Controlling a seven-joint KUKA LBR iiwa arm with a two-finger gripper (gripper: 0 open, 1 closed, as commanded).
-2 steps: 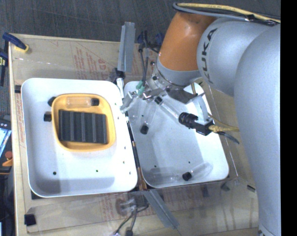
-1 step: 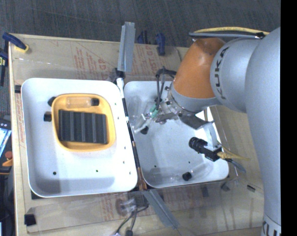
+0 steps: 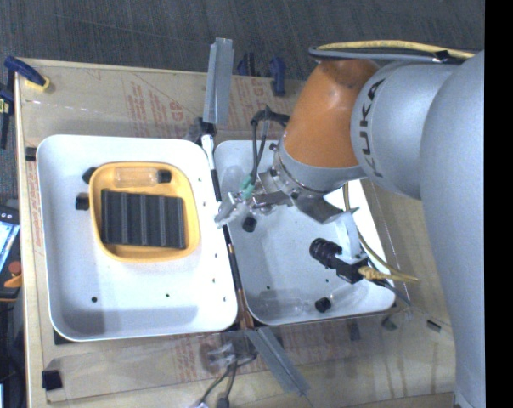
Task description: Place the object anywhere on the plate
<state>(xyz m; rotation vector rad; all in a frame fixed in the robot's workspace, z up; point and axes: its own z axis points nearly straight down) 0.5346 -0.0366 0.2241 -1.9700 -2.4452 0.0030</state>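
Note:
The plate (image 3: 144, 213) is a yellow, rounded-square dish with a dark ribbed middle, lying in the left bin (image 3: 70, 304). My gripper (image 3: 237, 208) hangs over the left edge of the right bin (image 3: 278, 262), close to the wall between the bins and just right of the plate. The wrist and arm hide much of what is under it. A small black object (image 3: 323, 304) lies near the right bin's front edge, apart from the gripper.
Two small black bits (image 3: 85, 201) sit by the plate's left rim. The big grey and orange arm (image 3: 358, 117) covers the back and right of the right bin. Clamps and brackets (image 3: 219, 75) stand around the bins on the wooden bench.

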